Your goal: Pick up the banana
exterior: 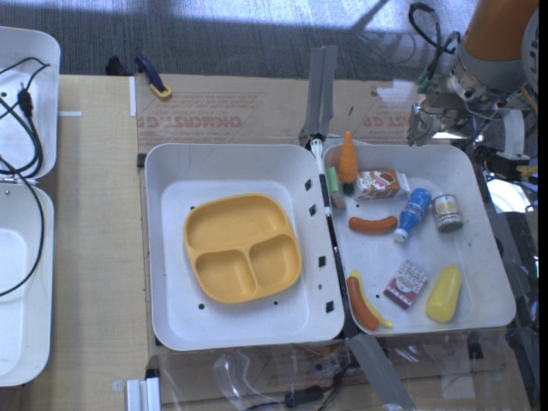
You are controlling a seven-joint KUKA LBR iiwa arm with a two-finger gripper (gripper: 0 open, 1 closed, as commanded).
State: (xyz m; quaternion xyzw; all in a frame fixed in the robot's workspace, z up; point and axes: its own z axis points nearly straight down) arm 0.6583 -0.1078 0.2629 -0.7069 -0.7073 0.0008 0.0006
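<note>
The banana [382, 318] is a thin yellow curve in the right bin [479, 191], at its near left corner. It lies tight against a red sausage [361, 303] that covers part of it. My gripper [427, 128] hangs at the far right, above the right bin's back rim and well away from the banana. I see nothing in the gripper.
The right bin also holds an orange bottle [348, 164], a snack packet [379, 184], a second sausage [372, 224], a blue bottle [413, 211], a small can [447, 212], a pink packet [407, 283] and a yellow bottle [443, 294]. A yellow divided plate [242, 247] sits in the left bin [163, 255].
</note>
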